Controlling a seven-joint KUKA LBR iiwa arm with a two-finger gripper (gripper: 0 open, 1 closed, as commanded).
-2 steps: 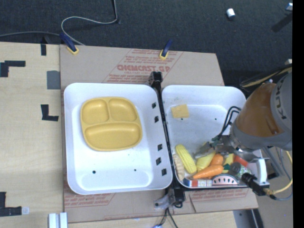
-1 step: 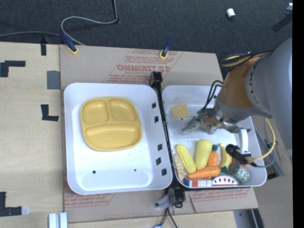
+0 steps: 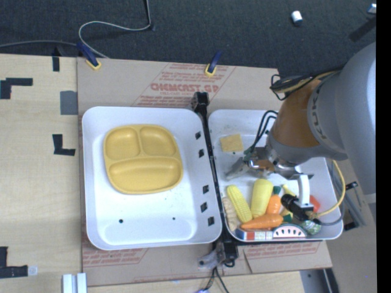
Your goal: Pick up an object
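My gripper (image 3: 238,167) hangs low over the right bin (image 3: 217,163), near its left wall, with the grey and orange arm reaching in from the right. A tan square cracker (image 3: 231,143) lies just behind it. In front of it sit a yellow corn cob (image 3: 239,202) and a pale yellow piece (image 3: 261,194). An orange carrot (image 3: 263,222) lies along the front wall. Nothing shows between the gripper's tips from this angle.
The left bin (image 3: 146,231) holds a yellow divided plate (image 3: 143,159) in its back half. A small orange piece (image 3: 274,204), a red piece (image 3: 314,202) and a watermelon slice (image 3: 287,232) crowd the right bin's front right corner. A black clamp (image 3: 200,101) sits between the bins.
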